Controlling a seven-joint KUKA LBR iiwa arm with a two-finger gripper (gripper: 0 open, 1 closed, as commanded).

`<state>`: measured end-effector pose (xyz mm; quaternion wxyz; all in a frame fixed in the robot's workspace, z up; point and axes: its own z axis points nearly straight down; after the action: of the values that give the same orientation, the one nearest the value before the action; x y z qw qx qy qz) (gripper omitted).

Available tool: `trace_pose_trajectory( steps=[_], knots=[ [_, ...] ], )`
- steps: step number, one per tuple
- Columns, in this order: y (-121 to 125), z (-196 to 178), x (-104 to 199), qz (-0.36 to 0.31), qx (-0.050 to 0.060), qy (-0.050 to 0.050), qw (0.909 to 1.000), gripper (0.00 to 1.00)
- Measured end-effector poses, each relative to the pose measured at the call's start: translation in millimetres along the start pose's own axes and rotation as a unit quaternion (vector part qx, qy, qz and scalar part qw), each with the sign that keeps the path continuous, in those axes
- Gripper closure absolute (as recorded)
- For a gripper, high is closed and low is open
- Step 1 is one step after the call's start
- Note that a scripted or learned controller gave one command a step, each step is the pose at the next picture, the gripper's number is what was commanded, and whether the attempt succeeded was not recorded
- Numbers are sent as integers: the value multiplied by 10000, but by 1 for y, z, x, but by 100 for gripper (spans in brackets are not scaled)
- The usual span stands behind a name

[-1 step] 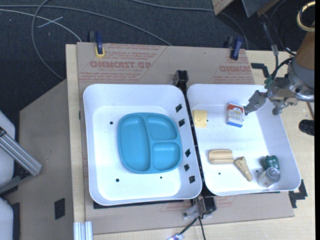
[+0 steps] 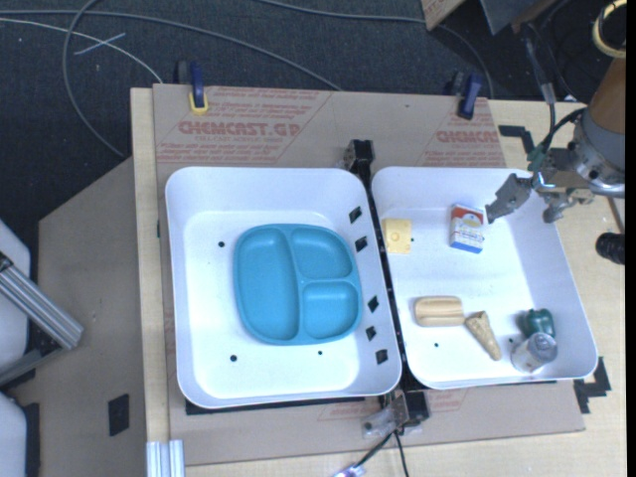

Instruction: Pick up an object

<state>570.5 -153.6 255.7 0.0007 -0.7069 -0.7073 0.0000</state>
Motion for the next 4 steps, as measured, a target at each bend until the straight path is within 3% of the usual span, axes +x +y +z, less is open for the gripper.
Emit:
trace_pose_trajectory(
  steps=[3, 4],
  knots=[
    [21, 145, -3, 2, 11, 3, 10000, 0],
    [21, 132, -3, 3, -6, 2, 10000, 100]
  ],
)
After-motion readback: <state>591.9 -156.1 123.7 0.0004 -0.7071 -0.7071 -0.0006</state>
